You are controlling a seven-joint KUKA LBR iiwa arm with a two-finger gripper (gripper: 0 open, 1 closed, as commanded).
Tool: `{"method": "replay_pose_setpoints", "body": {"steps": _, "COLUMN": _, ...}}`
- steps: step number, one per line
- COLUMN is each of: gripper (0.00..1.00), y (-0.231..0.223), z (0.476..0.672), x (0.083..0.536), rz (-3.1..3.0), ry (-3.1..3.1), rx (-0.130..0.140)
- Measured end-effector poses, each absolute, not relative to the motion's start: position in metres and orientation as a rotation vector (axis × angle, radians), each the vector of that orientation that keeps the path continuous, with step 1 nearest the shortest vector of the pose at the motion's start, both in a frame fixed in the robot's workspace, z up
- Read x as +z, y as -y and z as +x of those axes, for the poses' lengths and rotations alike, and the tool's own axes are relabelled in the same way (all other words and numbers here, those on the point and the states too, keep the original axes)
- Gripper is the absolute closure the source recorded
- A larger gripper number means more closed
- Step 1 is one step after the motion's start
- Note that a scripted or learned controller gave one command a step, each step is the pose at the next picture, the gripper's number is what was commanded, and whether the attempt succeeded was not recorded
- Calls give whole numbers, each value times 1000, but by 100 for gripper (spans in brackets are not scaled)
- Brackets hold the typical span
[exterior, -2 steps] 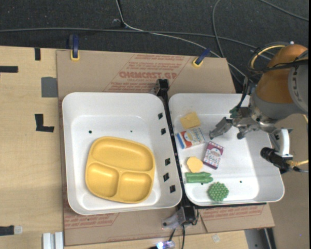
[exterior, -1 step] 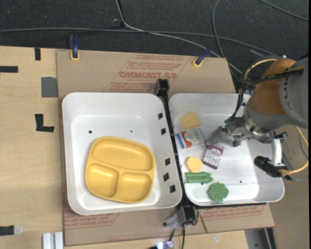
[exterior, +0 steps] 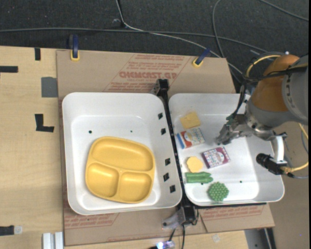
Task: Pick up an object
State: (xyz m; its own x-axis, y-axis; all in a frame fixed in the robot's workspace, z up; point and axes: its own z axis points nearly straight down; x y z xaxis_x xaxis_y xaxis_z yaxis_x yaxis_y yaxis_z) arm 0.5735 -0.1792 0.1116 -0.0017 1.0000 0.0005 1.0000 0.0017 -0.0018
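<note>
On the left, the worktop (exterior: pixel 20 139) is carrying a sheet of cardboard, and on it two white bins are lying side by side. The left bin (exterior: pixel 72 108) is holding a yellow divided plate (exterior: pixel 120 169), which is lying flat near its middle. The right bin (exterior: pixel 249 191) is holding several small things: a yellow block (exterior: pixel 191 120) near the upper left, a small white and red packet (exterior: pixel 192 137) just below it, a round yellow piece (exterior: pixel 195 164), a green long piece (exterior: pixel 198 178), a purple packet (exterior: pixel 215 157) and a green bumpy ball (exterior: pixel 218 191) near the lower edge. The claw (exterior: pixel 226 134) is hanging over the right bin, above and right of the purple packet, with nothing seen between its fingers; whether they are spread or pressed together I cannot tell.
</note>
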Motion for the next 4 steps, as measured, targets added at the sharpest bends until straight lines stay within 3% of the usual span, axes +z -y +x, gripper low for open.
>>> {"method": "replay_pose_setpoints", "body": {"steps": 3, "gripper": 100, "y": 182, "z": 563, "x": 297, "rz": -2224, "ry": 2227, "rx": -4}}
{"method": "replay_pose_setpoints", "body": {"steps": 4, "gripper": 100, "y": 138, "z": 564, "x": 293, "rz": -2216, "ry": 2227, "rx": 0}}
